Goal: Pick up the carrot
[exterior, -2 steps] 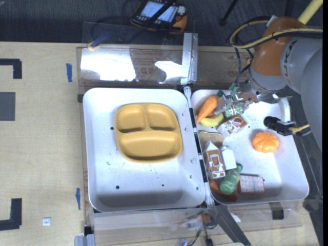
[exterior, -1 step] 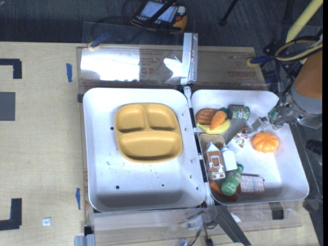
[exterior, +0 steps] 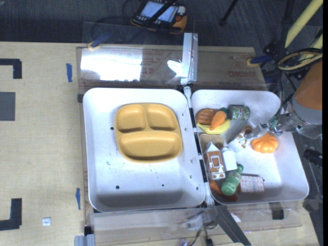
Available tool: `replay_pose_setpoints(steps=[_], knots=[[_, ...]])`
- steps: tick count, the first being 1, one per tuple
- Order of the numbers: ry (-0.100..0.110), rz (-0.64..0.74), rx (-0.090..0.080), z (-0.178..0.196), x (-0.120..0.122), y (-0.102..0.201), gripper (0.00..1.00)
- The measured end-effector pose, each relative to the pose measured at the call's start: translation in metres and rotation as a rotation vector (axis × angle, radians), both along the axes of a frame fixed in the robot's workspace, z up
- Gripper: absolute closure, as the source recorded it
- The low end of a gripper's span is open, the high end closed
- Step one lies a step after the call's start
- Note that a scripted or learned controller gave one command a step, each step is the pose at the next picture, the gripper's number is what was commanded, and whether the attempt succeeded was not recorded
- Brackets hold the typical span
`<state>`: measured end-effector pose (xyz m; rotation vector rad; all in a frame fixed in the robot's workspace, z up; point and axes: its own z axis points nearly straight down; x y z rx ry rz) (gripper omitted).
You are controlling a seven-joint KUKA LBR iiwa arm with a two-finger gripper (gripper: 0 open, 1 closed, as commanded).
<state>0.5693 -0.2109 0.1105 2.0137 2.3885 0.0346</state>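
1. Nearest the camera, at the near left corner of the right bin (exterior: 294, 186), lie a green bottle (exterior: 231, 180), a small box (exterior: 252, 183) just right of it and a red-and-white carton (exterior: 216, 163) reaching back from them.
2. Gripper (exterior: 274, 123): it sits at the right bin's far right side, below the grey arm (exterior: 310, 104) coming in from the right. Dark and small, it does not let me tell whether it is spread or pressed together, and nothing can be seen pinched in it.
3. Just near-left of the gripper lies an orange pumpkin (exterior: 265, 143); whether they touch cannot be told.
4. Carrot (exterior: 219, 119): it lies at the far left of the right bin, tilted, resting on a banana (exterior: 218, 129), well apart from the gripper.
5. Around the carrot: a brown bun (exterior: 205, 116) touches its left side, and a green can (exterior: 238, 111) lies just right of it, between carrot and gripper.
6. Left bin (exterior: 97, 152) holds a yellow divided tray (exterior: 148, 131) at its middle.
7. Both bins rest on the desk (exterior: 41, 137).
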Motion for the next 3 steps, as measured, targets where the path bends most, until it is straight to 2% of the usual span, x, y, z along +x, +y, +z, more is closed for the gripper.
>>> replay_pose_setpoints(steps=[1,2,3], knots=[[-0.011,0.098,-0.004,-0.003,-0.005,-0.005,0.00],[0.028,0.097,-0.005,0.014,-0.047,-0.005,0.00],[0.017,0.157,0.003,-0.019,-0.013,-0.003,0.00]])
